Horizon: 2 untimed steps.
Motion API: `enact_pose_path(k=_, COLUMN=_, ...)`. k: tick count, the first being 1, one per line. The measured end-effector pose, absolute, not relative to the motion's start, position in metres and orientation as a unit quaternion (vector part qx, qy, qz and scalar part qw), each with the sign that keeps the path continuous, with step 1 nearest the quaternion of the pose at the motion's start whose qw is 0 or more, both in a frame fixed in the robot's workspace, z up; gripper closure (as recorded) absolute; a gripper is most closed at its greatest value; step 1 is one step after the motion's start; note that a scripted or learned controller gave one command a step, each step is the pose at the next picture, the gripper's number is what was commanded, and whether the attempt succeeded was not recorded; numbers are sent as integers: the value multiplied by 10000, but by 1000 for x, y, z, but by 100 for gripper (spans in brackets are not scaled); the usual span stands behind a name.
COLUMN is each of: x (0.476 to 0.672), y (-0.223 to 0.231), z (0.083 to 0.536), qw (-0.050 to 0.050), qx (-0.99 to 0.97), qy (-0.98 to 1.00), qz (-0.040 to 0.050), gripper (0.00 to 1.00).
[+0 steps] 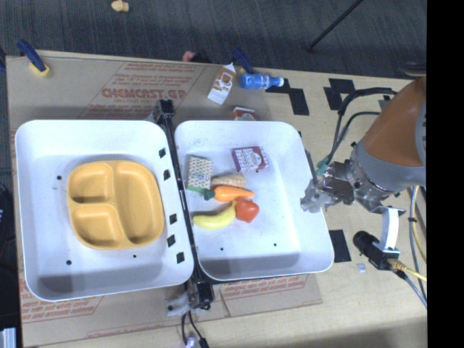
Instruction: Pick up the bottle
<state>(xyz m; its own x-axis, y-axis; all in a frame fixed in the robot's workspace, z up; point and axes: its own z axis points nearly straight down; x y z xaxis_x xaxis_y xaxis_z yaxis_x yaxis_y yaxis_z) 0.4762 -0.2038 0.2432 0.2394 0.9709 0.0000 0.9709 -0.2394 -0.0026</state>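
From the overhead camera view, the right bin [290,252] held a loose cluster toward its left half: a checkered packet [199,172] at about ten o'clock of the bin's centre, a purple carton [249,159] at twelve, an orange carrot [233,193] lying crosswise in the middle, a red tomato-like piece [247,210] just beside it, and a yellow banana [214,220] curved at seven o'clock, touching or nearly touching the red piece. The left bin [36,194] carried a yellow divided plate [116,201] near its centre. The bottle [259,82] — blue — lay outside both bins, on the bench [326,107] at twelve o'clock of the right bin, beyond its far rim. It lay on its side, long axis running roughly nine to three o'clock, with the narrower end toward three. A small carton [222,84] lay just beside it at nine o'clock, and another small packet [243,113] sat between the bottle and the bin's rim. The gripper [313,196] hung at the right bin's three-o'clock rim, well apart from the bottle — whether its fingers were apart or together could not be told; nothing showed between them.
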Motion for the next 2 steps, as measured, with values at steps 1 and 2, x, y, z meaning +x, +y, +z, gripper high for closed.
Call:
enact_pose_path(k=1, x=476, y=-197, z=232, qw=20, qx=-6999, qy=-7142, qz=5, gripper=100)
enact_pose_path(k=2, x=476, y=-211, z=228, qw=22, qx=-6813, qy=-7320, qz=5, gripper=100)
